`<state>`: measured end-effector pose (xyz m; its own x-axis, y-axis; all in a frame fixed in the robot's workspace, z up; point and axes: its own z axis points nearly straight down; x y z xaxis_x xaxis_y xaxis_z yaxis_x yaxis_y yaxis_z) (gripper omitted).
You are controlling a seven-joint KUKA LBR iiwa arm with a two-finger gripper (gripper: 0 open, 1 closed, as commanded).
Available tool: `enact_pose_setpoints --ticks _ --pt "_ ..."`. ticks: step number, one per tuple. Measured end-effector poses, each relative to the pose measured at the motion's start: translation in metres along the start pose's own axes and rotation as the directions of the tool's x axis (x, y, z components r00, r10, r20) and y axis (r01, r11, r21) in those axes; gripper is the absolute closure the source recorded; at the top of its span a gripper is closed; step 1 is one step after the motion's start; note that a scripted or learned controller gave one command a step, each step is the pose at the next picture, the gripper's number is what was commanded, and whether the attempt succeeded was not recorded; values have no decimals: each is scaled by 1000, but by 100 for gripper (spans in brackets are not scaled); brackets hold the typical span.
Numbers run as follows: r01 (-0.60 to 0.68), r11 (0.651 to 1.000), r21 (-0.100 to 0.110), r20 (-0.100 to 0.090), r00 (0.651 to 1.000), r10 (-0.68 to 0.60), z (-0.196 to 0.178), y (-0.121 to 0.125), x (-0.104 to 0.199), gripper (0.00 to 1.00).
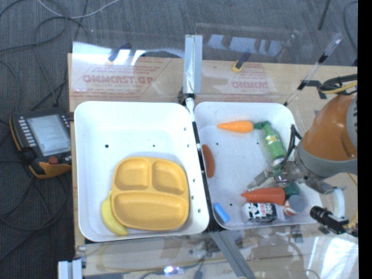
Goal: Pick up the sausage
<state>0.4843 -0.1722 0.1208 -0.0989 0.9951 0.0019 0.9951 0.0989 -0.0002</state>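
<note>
The sausage [208,160] is a short reddish-brown link lying lengthwise against the left wall of the right bin [244,150]. My gripper [272,178] is low over the right side of that bin, well to the right of the sausage. It hovers just above a red-orange carrot-like piece [264,195] and beside a green bottle [272,143]. Nothing of the sausage is near the gripper. The grey arm with its orange band [331,135] comes in from the right.
An orange carrot [235,127] lies at the back of the right bin. A black-and-white carton [260,212] and a small blue piece [221,213] sit at its front. The left bin [116,127] holds a yellow divided tray [151,192] and a banana [110,217].
</note>
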Motion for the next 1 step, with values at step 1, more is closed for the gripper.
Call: enact_pose_setpoints --ticks 1 --pt "51 999 -13 12 999 -51 30 9 58 0"
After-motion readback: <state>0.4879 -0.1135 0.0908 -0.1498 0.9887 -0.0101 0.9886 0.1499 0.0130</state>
